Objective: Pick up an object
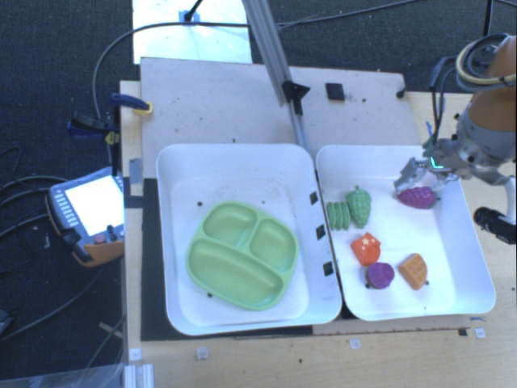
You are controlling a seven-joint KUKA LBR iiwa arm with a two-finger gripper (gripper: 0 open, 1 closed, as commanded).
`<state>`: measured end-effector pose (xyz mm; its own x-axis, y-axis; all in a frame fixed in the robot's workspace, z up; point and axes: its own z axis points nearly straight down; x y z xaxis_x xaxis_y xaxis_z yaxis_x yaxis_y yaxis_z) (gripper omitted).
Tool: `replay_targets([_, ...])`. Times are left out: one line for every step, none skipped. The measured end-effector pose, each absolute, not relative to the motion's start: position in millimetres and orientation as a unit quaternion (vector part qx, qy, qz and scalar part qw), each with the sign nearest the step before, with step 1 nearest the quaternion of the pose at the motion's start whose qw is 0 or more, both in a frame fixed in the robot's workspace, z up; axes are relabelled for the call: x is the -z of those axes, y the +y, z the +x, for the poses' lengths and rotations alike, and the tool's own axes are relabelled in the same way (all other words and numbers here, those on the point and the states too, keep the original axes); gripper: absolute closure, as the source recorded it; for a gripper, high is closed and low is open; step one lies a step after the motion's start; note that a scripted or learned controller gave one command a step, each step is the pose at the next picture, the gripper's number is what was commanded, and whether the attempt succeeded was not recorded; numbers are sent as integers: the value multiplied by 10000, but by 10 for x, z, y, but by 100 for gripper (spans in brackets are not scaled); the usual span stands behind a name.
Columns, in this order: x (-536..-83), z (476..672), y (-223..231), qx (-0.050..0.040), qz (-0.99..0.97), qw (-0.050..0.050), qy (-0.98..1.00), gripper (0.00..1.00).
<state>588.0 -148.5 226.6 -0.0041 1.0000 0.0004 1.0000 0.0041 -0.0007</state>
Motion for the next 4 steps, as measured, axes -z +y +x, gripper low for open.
replay_targets([-2274, 5885, -1485, 5, -7056, -6, -7087, 0])
replay_targets([-1665, 5888, -1528, -4, -7066, 0, -7076, 0])
replay_targets([-1149, 5872, -1426, -2, -7058, 2, -7084, 0])
replay_targets([-852, 5888, -1427, 9, -7068, -16, -7074, 0])
